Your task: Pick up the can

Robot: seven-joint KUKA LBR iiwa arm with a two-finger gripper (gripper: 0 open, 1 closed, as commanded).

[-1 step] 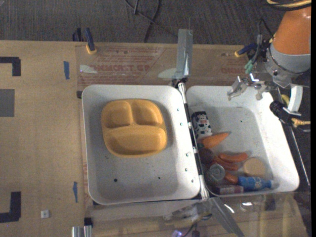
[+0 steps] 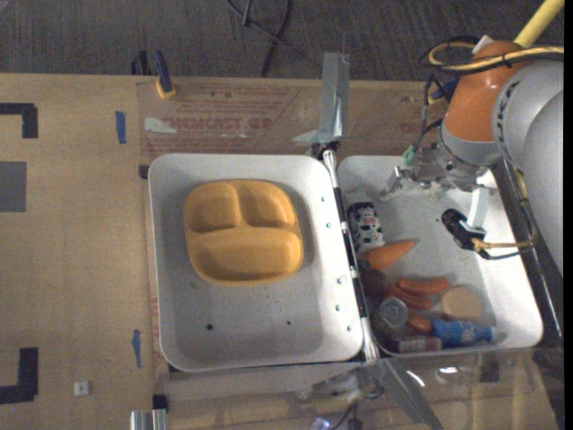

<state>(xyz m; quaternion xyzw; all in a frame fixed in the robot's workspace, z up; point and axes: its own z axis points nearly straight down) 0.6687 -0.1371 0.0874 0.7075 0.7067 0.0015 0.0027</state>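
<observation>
Two shallow white bins sit side by side on the desk. The left bin holds one item: a yellow-orange divided tray, three compartments, lying in the bin's upper half.

The right bin holds several items, crowded along its left wall and lower edge. Counted: one small printed carton, dark top, against the left wall; one orange carrot-shaped piece just below it; two reddish sausage-shaped pieces stacked close together; one tan round disc to their right; one blue bottle lying flat along the lower edge; one can, seen from above as a grey metallic round top, near the lower left corner, touching or nearly touching the sausage pieces. A dark object lies between the carrot and the can, too dim to identify. A pinkish strip beneath the bottle is also unclear.

One arm, grey with orange band, enters from the right over the upper part of the right bin. Its gripper hangs over the bin's upper area, well apart from the can. The jaws are lost among wrist hardware and cables; whether they are open or closed cannot be told. A black fitting on a cable hangs below the wrist.
</observation>
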